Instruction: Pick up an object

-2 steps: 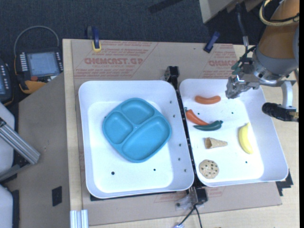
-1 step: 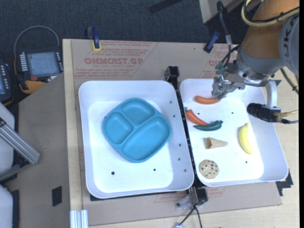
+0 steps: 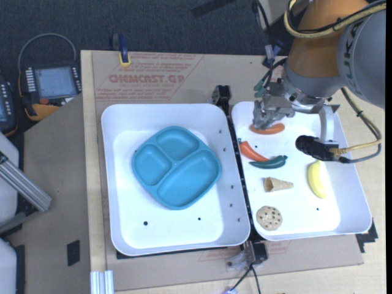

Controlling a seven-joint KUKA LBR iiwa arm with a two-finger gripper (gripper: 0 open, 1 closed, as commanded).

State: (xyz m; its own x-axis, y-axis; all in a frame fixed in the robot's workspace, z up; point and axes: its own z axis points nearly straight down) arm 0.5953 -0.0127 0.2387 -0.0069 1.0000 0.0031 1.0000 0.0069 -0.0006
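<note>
1. An orange sausage-shaped piece (image 3: 267, 128) lay at the far end of the right bin (image 3: 349, 216), close to the bin's inner wall, and looked like the thing being gone for.
2. The pincer (image 3: 267, 118) stood directly over that piece, its tips at or just above it; whether they touched it could not be told, nor how wide the pincer stood, since the wrist hid the tips. Nothing could be seen gripped.
3. The step in hand appeared to be the reach down onto the piece, before any lift.
4. The next move would likely call for the tips to straddle the piece across its short width, close firmly, then rise straight up, clear of the bin wall.
5. Just nearer lay a red pepper (image 3: 250, 151) and a green pepper (image 3: 274, 162), touching each other; a cone-shaped wafer (image 3: 277, 184), a cookie (image 3: 268, 217) and a banana (image 3: 316, 179) lay further along the same bin.
6. The left bin (image 3: 122, 225) held a blue divided plate (image 3: 176, 166), well apart from the action, on the table (image 3: 98, 90).
</note>
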